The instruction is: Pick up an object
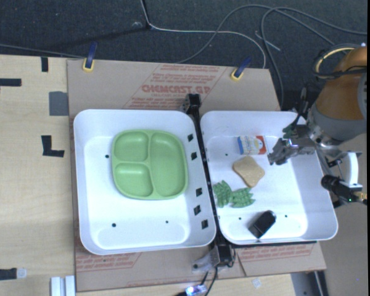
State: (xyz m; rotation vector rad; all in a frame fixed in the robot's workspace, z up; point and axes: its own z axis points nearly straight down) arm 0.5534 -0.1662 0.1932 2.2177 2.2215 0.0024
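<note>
The right bin (pixel 308 224) holds a small white carton with blue and red print (pixel 251 144), a tan bread-like piece (pixel 249 171), a green leafy toy (pixel 232 195) and a black block (pixel 262 223). My gripper (pixel 282 152) hangs over the bin's upper right part, just right of the carton and above the tan piece. Nothing shows between its dark fingers. The arm's grey body with its orange band (pixel 342 97) stands at the right edge.
The left bin (pixel 89 227) holds a green divided plate (pixel 150 164). Black clips (pixel 194 103) join the two bins along the middle. Cables (pixel 246 17) run over the dark floor behind the bench.
</note>
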